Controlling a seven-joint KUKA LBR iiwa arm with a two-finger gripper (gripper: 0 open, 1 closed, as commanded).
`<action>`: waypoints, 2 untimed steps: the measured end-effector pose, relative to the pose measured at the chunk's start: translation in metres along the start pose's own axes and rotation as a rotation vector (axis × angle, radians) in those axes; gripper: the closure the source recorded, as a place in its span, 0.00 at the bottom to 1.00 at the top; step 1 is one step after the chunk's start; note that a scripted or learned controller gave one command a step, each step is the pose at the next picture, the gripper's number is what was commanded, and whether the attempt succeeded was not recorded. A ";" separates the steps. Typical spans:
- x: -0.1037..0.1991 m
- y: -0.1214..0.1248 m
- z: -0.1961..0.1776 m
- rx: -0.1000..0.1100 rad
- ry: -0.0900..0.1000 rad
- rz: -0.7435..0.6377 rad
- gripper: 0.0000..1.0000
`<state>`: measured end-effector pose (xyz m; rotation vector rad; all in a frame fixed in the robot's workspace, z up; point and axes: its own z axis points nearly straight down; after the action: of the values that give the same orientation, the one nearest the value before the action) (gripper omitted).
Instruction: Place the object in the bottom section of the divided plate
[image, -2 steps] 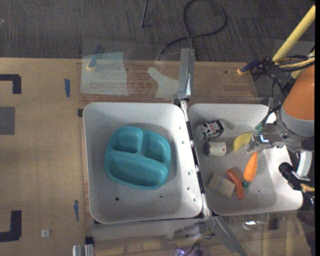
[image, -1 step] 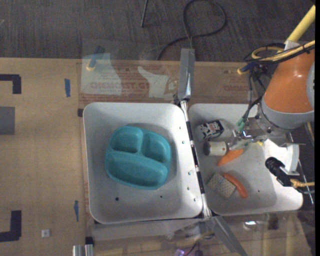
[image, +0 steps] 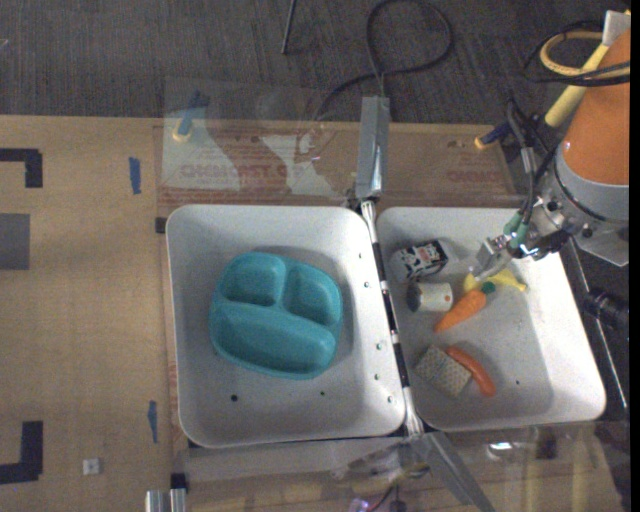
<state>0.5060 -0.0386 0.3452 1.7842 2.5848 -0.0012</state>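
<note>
The gripper (image: 497, 258) stands over the upper middle of the right bin (image: 560, 385), at the green-topped end of a toy carrot (image: 462, 309). Whether it is released or clenched cannot be told at this resolution; nothing is visibly held in it.

The toy carrot lies flat on the bin floor, orange body running down-left, green top up-right just beside the gripper. A small yellow piece (image: 510, 281) lies touching or just beside that top. From its position, the carrot is judged to be the object to be moved.

Handling, as a judgement: the carrot looks like a light moulded toy, stiff, smooth and somewhat slippery. It tapers, so a grasp near the tip may squeeze it out. Take hold across the thick part of the body, just below the green top, fingers set across the long axis.

Nearby in the same bin: a white cylinder (image: 431, 295), a black-and-white item (image: 421, 259), a tan block (image: 444, 370) and a red-orange sausage shape (image: 473, 369).

The divided plate (image: 275, 313), teal, sits in the left bin (image: 200, 400). Its bottom section (image: 265, 343) is the long lower compartment.
</note>
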 end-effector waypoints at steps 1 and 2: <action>0.048 0.024 0.145 0.001 0.002 -0.379 1.00; 0.072 -0.001 0.163 0.003 0.004 -0.246 1.00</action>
<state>0.4797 0.0281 0.1826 1.4562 2.7882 -0.0022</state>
